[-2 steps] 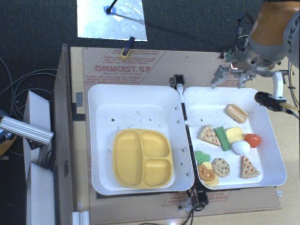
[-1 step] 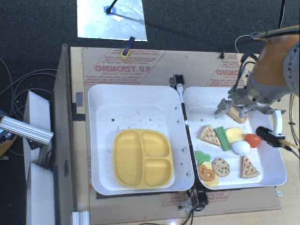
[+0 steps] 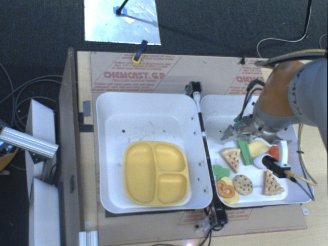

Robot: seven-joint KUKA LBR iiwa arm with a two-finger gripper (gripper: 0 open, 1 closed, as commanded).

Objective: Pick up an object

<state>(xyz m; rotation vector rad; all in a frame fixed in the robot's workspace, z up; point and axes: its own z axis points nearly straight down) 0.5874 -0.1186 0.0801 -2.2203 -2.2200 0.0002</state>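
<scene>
Dark carpet surrounds the table (image 3: 154, 70), which carries two white bins: the left bin (image 3: 110, 111) holds a yellow tray (image 3: 155, 172). Toy food (image 3: 246, 163) fills the right bin (image 3: 218, 109), and the pincer (image 3: 231, 132) hangs just above the pizza slice (image 3: 231, 159); whether its grip is closed I cannot tell.

Dark carpet floor (image 3: 36, 24) surrounding bench (image 3: 154, 68), cardboard-topped with red print. Shiny metal sheet (image 3: 122, 13) lying on floor beyond bench, catching light. Black cables (image 3: 20, 94) trailing at left; aluminium rail (image 3: 28, 141) jutting in.
</scene>
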